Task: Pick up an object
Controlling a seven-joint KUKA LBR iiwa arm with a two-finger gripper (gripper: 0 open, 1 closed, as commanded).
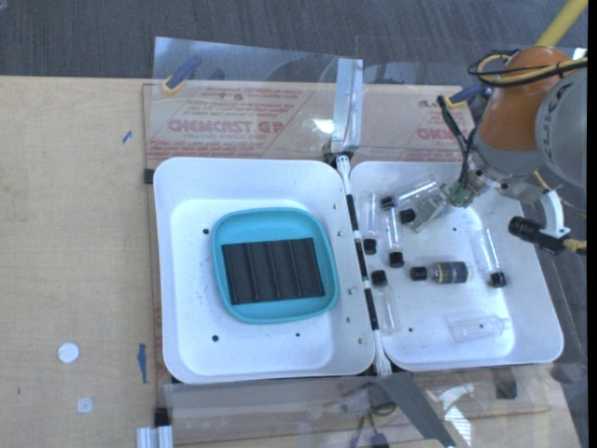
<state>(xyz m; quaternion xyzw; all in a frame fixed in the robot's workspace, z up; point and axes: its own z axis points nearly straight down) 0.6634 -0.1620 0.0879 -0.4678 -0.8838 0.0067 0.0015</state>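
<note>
My gripper (pixel 419 203) hangs low over the back of the right bin (pixel 532 343), reaching in from the arm's orange-banded wrist at the upper right. A small black-capped vial (pixel 408 216) lies right under it. A dark amber vial (pixel 442 272) with a black cap rests near the bin's middle. Clear vials lie around it: one (pixel 391 238) left of the gripper, one (pixel 488 255) toward the right, and one (pixel 478 327) near the front. Nothing is visibly held.
The left bin (pixel 187 343) holds a teal tray (pixel 224 241) with a dark ridged insert (pixel 275 271). More small vials lie along the right bin's left wall (pixel 371 250). A clear plastic sheet stands behind both bins.
</note>
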